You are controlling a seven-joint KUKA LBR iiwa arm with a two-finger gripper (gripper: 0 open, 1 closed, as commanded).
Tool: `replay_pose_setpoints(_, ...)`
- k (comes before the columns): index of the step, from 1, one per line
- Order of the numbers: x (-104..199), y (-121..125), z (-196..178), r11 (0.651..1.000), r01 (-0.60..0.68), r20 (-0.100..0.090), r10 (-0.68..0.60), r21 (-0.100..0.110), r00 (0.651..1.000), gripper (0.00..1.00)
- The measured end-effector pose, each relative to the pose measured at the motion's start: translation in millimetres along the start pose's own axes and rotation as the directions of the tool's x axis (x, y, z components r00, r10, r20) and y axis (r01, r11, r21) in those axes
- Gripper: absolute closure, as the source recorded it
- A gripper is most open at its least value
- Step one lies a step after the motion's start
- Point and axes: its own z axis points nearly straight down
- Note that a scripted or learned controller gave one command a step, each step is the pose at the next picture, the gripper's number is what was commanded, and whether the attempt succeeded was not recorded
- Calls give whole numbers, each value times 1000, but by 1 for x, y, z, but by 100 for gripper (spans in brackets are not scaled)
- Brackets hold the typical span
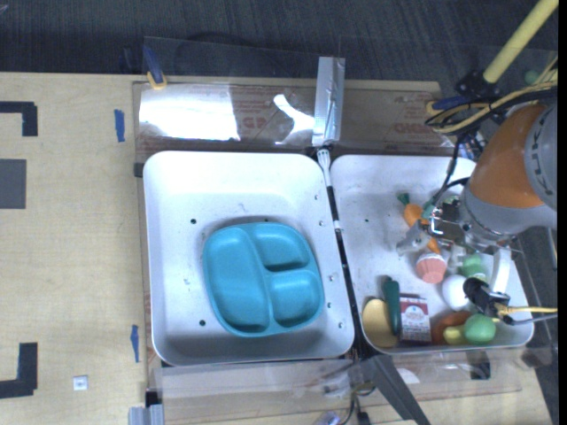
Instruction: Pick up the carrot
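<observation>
The carrot (411,211) is a small orange piece with a green top, lying in the upper middle of the right bin (363,193). My gripper (425,230) hangs just to the right of and below it, very close, at the end of the grey arm with the orange band (503,171). The metal parts of the gripper blur together over the bin floor. I see nothing clearly held.
A blue divided tray (263,277) lies in the left bin (177,184). The right bin's lower part holds a pink round piece (431,269), a white egg (454,290), a green fruit (479,328), a red box (414,317) and a yellow piece (378,319).
</observation>
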Motion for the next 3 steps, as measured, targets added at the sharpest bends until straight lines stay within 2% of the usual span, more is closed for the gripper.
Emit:
replay_pose_setpoints(1, 11, 98, 19, 996, 85, -11, -85, -9, 996, 0)
replay_pose_setpoints(2, 9, 99, 9, 996, 87, -4, -87, -10, 996, 100)
replay_pose_setpoints(3, 64, 103, -100, 984, 175, 2, -175, -17, 985, 100)
